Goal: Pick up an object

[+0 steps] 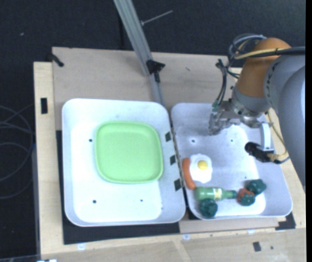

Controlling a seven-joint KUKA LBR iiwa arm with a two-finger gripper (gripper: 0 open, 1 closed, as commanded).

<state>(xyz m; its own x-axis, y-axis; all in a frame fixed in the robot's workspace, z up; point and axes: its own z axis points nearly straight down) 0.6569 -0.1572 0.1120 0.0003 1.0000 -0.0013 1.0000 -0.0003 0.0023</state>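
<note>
In the right bin [270, 203], the egg [201, 168] is the nearest candidate, lying loose and ungrasped with a carrot [187, 174] touching its left side. The gripper [217, 122] hangs beyond the egg, over bare floor near the bin's far end, and nothing shows in it; you cannot tell whether it is released or clenched. You are judged to be at the approach step: the next move calls for coming back over the egg and descending. A bottle [213, 192] lies just nearer than the egg, with more toys [251, 192] nearer and to its right. Open room lies beyond the egg; the divider wall past the carrot is tight. The plate [128, 152] sits well left of the egg.
</note>
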